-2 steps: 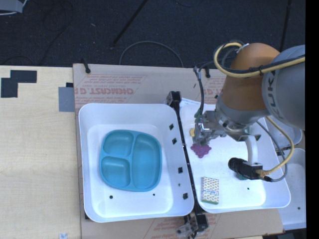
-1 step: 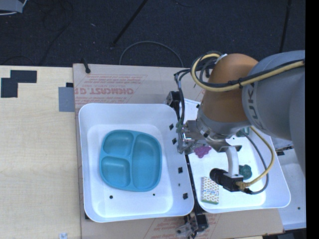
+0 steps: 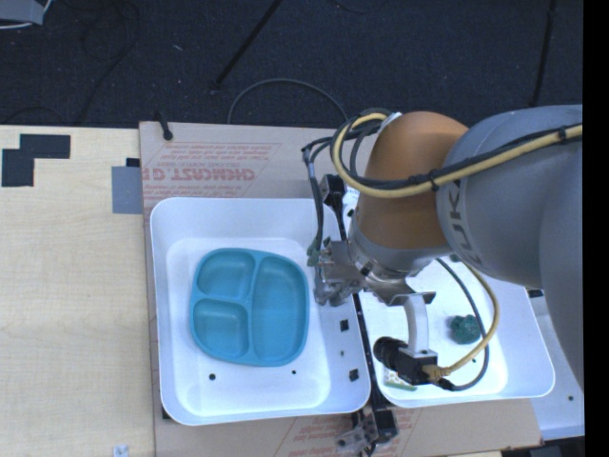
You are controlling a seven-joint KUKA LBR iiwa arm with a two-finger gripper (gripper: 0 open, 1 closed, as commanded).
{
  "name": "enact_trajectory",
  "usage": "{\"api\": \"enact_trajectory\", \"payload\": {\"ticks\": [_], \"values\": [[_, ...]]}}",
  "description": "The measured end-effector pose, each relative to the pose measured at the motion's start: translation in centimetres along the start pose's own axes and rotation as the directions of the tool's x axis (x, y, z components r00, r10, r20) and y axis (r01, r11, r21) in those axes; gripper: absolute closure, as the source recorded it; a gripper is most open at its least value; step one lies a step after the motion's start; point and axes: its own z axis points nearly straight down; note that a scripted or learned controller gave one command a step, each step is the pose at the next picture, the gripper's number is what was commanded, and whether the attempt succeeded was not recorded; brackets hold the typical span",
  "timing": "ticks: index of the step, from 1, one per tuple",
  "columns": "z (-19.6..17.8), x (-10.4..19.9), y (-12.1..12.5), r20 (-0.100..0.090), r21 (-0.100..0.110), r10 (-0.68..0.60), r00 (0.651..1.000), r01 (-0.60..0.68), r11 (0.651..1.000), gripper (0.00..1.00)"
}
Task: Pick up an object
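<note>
the gripper (image 3: 326, 279) hangs over the bin (image 3: 238, 208) edge, the blue tray (image 3: 249, 305) just beside it toward the view's left. how wide it stands cannot be told.

I count two white bins, the left bin (image 3: 181, 388) and the right bin (image 3: 533, 374), with one blue divided plate (image 3: 250, 305) and one small green lump (image 3: 465, 328).

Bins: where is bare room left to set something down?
In the left bin, the white strip below the blue plate in the picture, and the narrow one above it. In the right bin, the floor around the small green thing. It is crowded at the wall between the bins, where the gripper hangs.
</note>
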Motion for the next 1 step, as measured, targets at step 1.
{"api": "enact_trajectory", "payload": {"ticks": [1], "values": [[0.05, -0.12, 0.05, 0.001, 0.0, 0.002, 1.0, -0.002, 1.0, 0.0]]}}
